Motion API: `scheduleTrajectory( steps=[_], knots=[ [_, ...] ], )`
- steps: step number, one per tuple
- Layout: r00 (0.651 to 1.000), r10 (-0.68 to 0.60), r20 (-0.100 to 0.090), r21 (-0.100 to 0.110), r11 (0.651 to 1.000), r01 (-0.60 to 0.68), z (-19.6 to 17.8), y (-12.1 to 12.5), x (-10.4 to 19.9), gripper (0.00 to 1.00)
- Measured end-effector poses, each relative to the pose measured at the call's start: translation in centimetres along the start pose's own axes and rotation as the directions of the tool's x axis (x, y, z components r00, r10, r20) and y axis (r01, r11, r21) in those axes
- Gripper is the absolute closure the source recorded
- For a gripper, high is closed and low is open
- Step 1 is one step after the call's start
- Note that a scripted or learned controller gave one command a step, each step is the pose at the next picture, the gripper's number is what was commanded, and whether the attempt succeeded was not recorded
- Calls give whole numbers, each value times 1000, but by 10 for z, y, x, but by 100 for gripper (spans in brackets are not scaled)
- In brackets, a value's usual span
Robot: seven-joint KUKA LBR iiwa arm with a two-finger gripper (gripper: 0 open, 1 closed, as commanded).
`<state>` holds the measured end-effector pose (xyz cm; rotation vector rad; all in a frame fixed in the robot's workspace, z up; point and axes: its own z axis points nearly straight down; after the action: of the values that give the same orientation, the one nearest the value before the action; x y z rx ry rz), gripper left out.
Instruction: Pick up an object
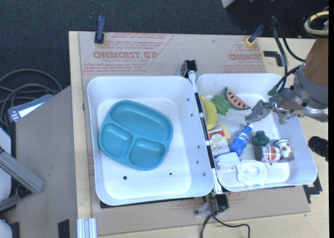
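While the grey arm [313, 83] with its orange band reaches in from the right, the gripper [257, 112] hangs over the right bin [308, 171], in the middle part of it toward the far side. Its dark fingers point to the left and seem a little spread, with only white bin floor between them, so the claw holds nothing; how wide it stands I cannot tell exactly. The objects to pick lie in this same bin. Just near of the fingers is a blue bottle [240, 141], tilted, and to its right a dark green toy [260, 139], and then a red and white can [275, 152] lying on its side. A yellow banana [210, 112] rests along the left wall of the bin, and beside it on the far side are a green vegetable [223, 104] and a watermelon slice [237, 99]. Near of the banana lies a small packet [218, 140] with red and orange print, and at the near edge a white cup [252, 173]. The left bin [99, 92] carries a blue divided plate [135, 134], lying flat in its middle. Both bins sit side by side on a brown cardboard sheet [130, 51] with red printed letters.
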<state>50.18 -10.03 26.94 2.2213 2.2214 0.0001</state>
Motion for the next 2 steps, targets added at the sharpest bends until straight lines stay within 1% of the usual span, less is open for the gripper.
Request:
scheduleTrajectory(
  steps=[1, 2],
  knots=[
    [1000, 2, 11, -22, 1000, -2, 164, 21, -38, 0],
    [1000, 0, 1, -1, 1000, 0, 185, 62, -48, 0]
  ],
)
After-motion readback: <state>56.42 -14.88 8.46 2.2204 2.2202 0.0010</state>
